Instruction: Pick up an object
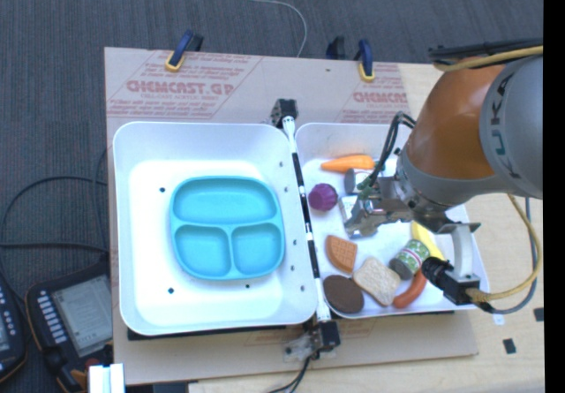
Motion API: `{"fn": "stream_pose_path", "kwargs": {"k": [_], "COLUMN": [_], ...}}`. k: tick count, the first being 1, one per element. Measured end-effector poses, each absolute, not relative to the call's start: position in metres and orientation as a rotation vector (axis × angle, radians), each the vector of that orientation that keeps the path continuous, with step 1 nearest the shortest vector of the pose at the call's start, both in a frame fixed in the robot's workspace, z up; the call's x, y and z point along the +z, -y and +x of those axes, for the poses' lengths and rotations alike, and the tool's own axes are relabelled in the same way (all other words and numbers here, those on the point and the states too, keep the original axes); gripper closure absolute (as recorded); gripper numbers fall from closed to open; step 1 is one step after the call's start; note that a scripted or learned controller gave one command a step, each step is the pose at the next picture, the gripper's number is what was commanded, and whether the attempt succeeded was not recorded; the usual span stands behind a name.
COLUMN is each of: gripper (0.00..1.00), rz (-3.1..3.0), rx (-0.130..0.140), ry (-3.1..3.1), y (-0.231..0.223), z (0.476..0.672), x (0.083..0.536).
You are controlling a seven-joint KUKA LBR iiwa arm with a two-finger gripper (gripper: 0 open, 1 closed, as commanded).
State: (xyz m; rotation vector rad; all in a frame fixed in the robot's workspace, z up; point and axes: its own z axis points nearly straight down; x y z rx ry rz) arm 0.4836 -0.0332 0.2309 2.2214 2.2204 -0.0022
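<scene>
My gripper (360,204) hangs low over the middle of the right bin (311,137), its metal fingers spread with nothing between them. Around it lie toy foods: an orange carrot (347,162) at the back, a purple ball (322,197) to its left, an orange-brown piece (341,253) and a slice of bread (378,281) in front, a dark brown round piece (343,294) at the front corner. A small green-labelled can (410,258), a yellow piece (426,237) and a red sausage (409,292) lie to the right, partly under the arm.
The left bin (141,294) holds a light blue divided plate (228,227). A black clip (284,110) sits at the back where the bins meet. Cables run over the bench's right side and a pendant lies on the floor at lower left.
</scene>
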Motion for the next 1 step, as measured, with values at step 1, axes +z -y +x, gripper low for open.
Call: {"fn": "stream_pose_path", "kwargs": {"k": [1], "gripper": [0.00], "rz": [2.221], "rx": [-0.002], "ry": [-2.221], "y": [0.0331], "z": [0.4836], "x": [0.2308]}}
